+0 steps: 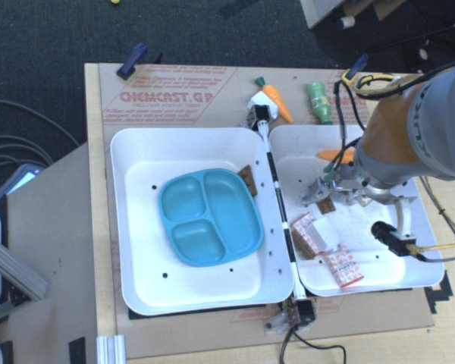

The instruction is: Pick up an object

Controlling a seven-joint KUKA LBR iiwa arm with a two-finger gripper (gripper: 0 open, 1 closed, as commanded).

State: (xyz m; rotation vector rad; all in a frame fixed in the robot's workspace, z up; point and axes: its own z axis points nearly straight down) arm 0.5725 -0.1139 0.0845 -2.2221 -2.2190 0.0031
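Pincer (324, 196) low in right bin (417, 275), over small brown block (325, 205); block touching or just under tips, long axis slanted; cannot tell if pincer wide or narrow; red-white packets (311, 236) near, toward front-left; orange carrot (338, 155) behind.

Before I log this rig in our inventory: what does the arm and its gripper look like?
The arm is a thick, rounded grey body with a broad orange band above the wrist. Black and yellow cables loop beside it. Below the band sits a grey metal gripper, with a black attachment trailing a thin cable.
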